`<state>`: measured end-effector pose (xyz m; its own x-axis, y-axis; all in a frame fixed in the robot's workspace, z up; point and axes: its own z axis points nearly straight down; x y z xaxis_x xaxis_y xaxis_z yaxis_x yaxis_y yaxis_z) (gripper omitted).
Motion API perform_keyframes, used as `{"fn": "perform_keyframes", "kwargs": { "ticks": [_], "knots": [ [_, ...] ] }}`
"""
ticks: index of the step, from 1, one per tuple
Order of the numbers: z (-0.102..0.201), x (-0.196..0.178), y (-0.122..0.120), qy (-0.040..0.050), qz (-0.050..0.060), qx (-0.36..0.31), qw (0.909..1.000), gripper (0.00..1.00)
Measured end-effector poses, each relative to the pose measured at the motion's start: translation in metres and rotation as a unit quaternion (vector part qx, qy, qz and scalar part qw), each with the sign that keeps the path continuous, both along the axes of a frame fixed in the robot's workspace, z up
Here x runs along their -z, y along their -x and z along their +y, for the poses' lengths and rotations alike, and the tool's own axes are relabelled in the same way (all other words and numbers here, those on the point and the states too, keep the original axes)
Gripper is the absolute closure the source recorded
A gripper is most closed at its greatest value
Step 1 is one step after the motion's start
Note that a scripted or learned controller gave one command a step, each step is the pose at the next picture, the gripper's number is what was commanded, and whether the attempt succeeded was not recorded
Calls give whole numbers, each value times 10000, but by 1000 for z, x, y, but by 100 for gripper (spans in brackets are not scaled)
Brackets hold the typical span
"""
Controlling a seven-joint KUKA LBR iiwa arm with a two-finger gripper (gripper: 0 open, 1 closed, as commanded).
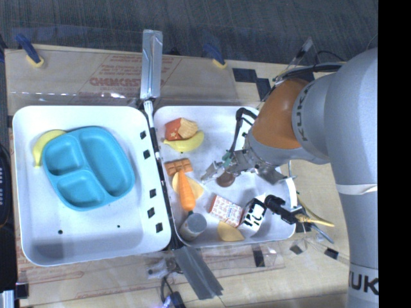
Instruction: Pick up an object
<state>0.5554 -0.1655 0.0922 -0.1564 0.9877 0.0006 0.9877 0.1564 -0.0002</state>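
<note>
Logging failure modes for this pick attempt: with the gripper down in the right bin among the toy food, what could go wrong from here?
1. The gripper sits low in the crowded right bin; closing or moving could nudge the carrot or the small brown piece beside it instead of grasping anything.
2. Nothing shows clearly between the fingers, so a lift may come up empty.
3. The banana and patterned box lie close, so a sweep could shove them.

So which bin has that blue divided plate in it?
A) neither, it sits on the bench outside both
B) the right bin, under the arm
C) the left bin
C: the blue divided plate lies inside the left bin, with a yellow banana-like piece tucked at its upper left edge, while the arm reaches over the right bin.
</note>
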Motion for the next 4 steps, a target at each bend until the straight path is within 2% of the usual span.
{"fn": "perform_keyframes", "kwargs": {
  "ticks": [1, 2, 3, 4],
  "knots": [
    [0, -11, -1, 3, -4, -21, 10000, 100],
    [40, -166, 13, 13, -66, -341, 9994, 100],
    [39, -198, -29, 5, -7, 19, 10000, 100],
    [65, -139, -13, -4, 21, -1169, 9931, 100]
  ]
}}
